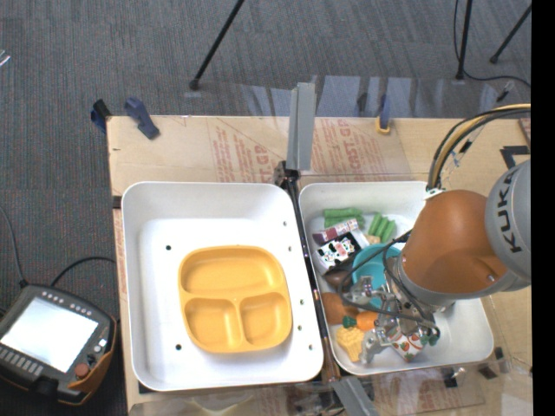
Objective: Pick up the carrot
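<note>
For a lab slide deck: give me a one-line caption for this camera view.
KUKA arm's gripper lowered among toys in the right bin beside the carrot; yellow tray in the left bin.

Left bin [143, 232] carries a yellow divided plate [235, 298], three compartments, lying flat near its middle. Over in the right bin [364, 191], green pieces [360, 222] sit toward the far wall beside a black-and-white patterned toy [336, 250]. Off the bench at lower left, a pendant [54, 342] with a pale screen lies on the carpet
</note>
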Available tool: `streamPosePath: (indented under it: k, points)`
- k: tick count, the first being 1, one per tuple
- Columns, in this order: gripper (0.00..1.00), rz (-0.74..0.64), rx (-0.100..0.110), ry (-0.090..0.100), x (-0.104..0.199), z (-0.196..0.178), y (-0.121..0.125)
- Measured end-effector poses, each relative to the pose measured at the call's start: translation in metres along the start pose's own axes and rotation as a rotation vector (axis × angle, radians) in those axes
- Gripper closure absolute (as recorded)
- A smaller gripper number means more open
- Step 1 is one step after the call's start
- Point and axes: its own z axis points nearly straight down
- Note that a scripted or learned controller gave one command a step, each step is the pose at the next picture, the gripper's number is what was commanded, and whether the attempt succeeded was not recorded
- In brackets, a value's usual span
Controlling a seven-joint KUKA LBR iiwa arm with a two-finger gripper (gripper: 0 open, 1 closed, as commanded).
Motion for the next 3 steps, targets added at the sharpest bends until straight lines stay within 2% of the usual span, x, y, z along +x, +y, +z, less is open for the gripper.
streamPosePath:
  k: [2,3]
  points:
    - [0.0,0.137,-0.003,0.006,-0.008,0.0,-0.005]
    - [0.0,0.106,-0.001,0.004,-0.021,0.0,-0.002]
